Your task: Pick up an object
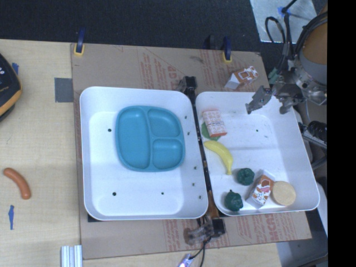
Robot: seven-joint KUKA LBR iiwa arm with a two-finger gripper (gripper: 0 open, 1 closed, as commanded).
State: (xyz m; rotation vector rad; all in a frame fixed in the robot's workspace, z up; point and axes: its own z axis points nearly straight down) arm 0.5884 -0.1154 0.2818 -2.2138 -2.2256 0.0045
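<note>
**Two bins, claw at far right rim, nothing lifted yet**

Two white bins sit side by side on the desk (39,149). Left bin (94,199) holds a blue divided plate (150,138), lying flat near its middle. Right bin (289,143) holds the loose items: a small pink-and-white packet (213,122) at the far left corner, with something green (204,130) tucked just beside it; a yellow banana (221,154) nearer, along the left wall; two dark green lumps (245,176) (233,201) toward the near side; a small carton (261,190) touching a tan disc (283,193) in the near right corner.

Claw (272,102) hangs over the far right part of the right bin, close to the rim. Two dark fingers (257,102) appear spread, with bare white bin floor below them. Nothing sits between them. Arm body (317,46) is far right, partly cut off.

Outside the bins: a second small carton (243,77) on the cardboard beyond the right bin; a sausage-shaped toy (18,183) on the desk, well left.

Judgement on progress: early. No object gripped, none raised. All candidates rest on the bin floor, well apart from the claw; nearest is the packet, to its left. Remaining: choose a target, move over it, descend, close, lift. Essentially the whole pick is still ahead.
</note>
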